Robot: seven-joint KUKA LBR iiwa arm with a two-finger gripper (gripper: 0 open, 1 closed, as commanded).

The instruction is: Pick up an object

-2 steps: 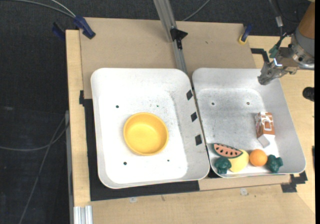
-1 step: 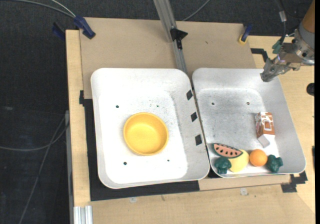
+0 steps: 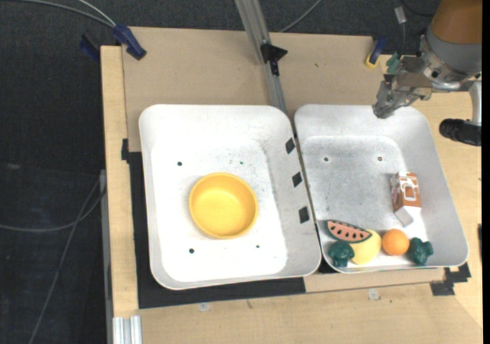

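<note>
Orange, brown and white, a small carton lies at the right side of the right bin, and along that bin's near edge sit a watermelon slice, a yellow piece, an orange ball and two dark green pieces, all close together; any of these could be the pick. None is lifted, so the step in hand is the approach: the gripper hangs above the bin's far right corner, well apart from every object, and whether its jaws are released or clenched I cannot tell. The next move calls for travel toward the near side, then a descent over one item; the carton stands a little apart from the cluster and looks the easier target. In the left bin rests a yellow bowl. The carton's print is too small to read, and no other writing shows on the worktop
</note>
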